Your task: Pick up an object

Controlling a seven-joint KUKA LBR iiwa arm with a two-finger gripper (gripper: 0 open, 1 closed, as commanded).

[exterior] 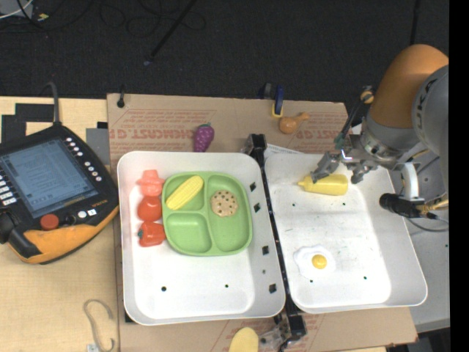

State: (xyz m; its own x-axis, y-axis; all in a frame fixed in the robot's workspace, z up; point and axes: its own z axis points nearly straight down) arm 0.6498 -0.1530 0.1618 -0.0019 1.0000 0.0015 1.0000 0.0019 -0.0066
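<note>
Arm (pixel 410 94) reaches in from the right, grey with an orange band above the wrist, over the far part of the right bin (pixel 396 270). Hand (pixel 341 169) sits low at the yellow wedge-shaped object (pixel 325 185), which lies near the far left corner of that bin; the fingers are spread, one dark finger (pixel 323 170) coming down at the object's left top edge, the other at its right end. Contact cannot be judged at this angle, and the object rests on the bin floor. A toy fried egg (pixel 316 260) lies well apart from it, in the near half of the same bin. Left bin (pixel 190 292) carries a green divided plate (pixel 207 235) with a toy corn cob (pixel 183 191) in its far left compartment and a cookie (pixel 224 203) in its far right compartment. Red and pink toy pieces (pixel 149 208) are lined up just beside the plate's left rim. On the cardboard behind the bins: a purple toy (pixel 204 136) and an orange toy (pixel 291 122). A teach pendant (pixel 51 189) lies on the counter (pixel 51 299) left of the bins.
</note>
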